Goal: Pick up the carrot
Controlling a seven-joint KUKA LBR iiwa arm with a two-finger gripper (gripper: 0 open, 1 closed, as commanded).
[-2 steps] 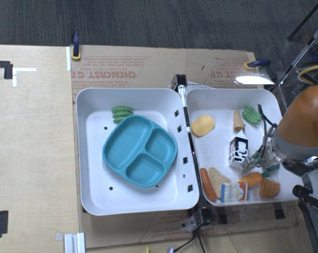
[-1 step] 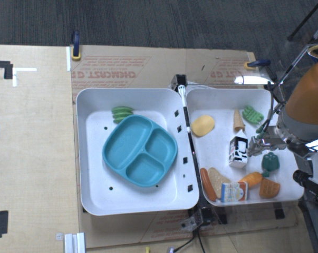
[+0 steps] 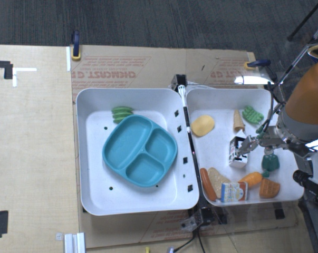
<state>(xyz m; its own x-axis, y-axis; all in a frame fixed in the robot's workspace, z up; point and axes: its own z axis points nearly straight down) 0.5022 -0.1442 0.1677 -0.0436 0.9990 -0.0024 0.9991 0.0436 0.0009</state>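
The carrot [image 3: 252,179], a short orange piece, lies near the front edge of the right bin [image 3: 222,100], between a small milk carton [image 3: 233,192] and another orange item [image 3: 269,188]. My gripper [image 3: 239,152] hangs over the middle of the right bin, up and to the left of the carrot and apart from it. Its black-and-white tip points down toward the bin floor. The grey wrist [image 3: 277,139] reaches in from the right. Nothing orange shows at the gripper.
In the right bin there are also a yellow lump [image 3: 203,125], a tan cone [image 3: 238,121], a green leafy toy [image 3: 252,114], a teal piece [image 3: 270,163], a hot dog [image 3: 206,183] and bread [image 3: 219,179]. The left bin [image 3: 90,183] holds a blue divided plate [image 3: 140,150] and green pea pods [image 3: 122,112].
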